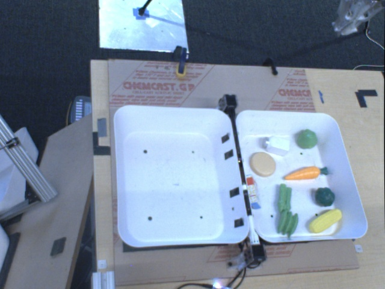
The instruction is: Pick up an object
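The things to pick from all lie in the right bin [348, 161]. Near its middle sits a round tan disc [263, 164], and just at its 1 o'clock a small white block [277, 144]. At 3 o'clock from the disc, a little apart, an orange carrot [305, 173] lies across the bin with its green tip pointing to 3 o'clock. A pale green ball [307, 139] rests toward the bin's 1 o'clock corner, above the carrot. Below the carrot, at its 5 o'clock, is a dark green broccoli-like lump [325, 196], and just below that a yellow corn cob [325, 220] near the bin's 5 o'clock corner. Green bean pods [285, 208] lie lengthwise toward 6 o'clock from the disc, with the corn beside them at 3 o'clock. A small red, white and blue stick [252, 192] lies along the bin's 9 o'clock wall, close to the black clips [233, 174] that run down the seam between the bins. None of the pieces is stacked on another; each has open floor around it, though the stick is tight against the wall.

The left bin [174, 179] adjoins it at 9 o'clock. Both rest on a brown printed sheet [162, 83] on the counter [81, 167]. A shiny metal plate [141, 17] lies beyond, at 12 o'clock.

The claw [355, 11] sits far off at the frame's 1 o'clock corner, well apart from the bins; whether it is open or closed I cannot tell
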You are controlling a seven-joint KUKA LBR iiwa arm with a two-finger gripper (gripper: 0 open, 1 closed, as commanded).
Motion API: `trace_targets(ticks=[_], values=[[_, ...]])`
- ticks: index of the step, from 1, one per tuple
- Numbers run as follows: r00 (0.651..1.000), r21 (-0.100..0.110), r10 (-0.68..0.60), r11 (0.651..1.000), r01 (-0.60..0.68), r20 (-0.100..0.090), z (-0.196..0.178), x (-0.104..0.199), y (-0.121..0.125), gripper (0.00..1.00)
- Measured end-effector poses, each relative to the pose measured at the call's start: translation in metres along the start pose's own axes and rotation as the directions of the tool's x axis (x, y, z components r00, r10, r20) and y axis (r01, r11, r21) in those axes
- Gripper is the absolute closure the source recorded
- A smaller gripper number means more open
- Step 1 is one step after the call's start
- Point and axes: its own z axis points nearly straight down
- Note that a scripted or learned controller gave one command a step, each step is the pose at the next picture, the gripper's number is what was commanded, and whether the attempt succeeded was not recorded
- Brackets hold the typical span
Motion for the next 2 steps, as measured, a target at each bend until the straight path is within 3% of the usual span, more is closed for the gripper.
trace_targets(ticks=[2], values=[[1.000,0.001,0.001,1.000,-0.001,0.000,-0.0064,-0.0129,-0.0001,1.00]])
